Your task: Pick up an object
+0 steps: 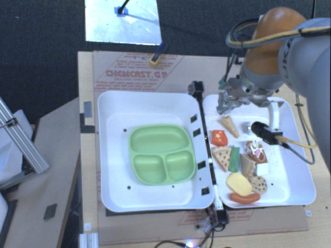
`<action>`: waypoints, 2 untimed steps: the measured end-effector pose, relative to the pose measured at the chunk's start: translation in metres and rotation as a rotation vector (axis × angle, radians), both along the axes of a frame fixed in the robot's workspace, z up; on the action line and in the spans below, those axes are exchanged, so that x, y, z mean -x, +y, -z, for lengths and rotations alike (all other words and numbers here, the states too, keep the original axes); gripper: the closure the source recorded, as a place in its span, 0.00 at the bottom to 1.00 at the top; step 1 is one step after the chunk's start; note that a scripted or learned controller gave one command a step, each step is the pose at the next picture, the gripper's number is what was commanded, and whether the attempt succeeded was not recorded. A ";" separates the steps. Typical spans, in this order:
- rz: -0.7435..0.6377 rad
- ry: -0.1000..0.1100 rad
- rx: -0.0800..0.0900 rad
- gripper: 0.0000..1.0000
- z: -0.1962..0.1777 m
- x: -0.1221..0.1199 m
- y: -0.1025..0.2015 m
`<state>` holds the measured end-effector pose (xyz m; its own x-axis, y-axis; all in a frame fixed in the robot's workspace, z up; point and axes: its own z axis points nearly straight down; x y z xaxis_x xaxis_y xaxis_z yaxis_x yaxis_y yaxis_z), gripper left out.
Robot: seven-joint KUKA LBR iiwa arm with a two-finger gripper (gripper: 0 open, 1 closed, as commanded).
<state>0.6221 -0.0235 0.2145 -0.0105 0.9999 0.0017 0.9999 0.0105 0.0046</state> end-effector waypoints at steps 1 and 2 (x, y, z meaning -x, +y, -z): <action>0.000 -0.001 0.000 1.00 -0.018 -0.024 0.050; 0.004 0.001 0.002 1.00 -0.001 -0.035 0.075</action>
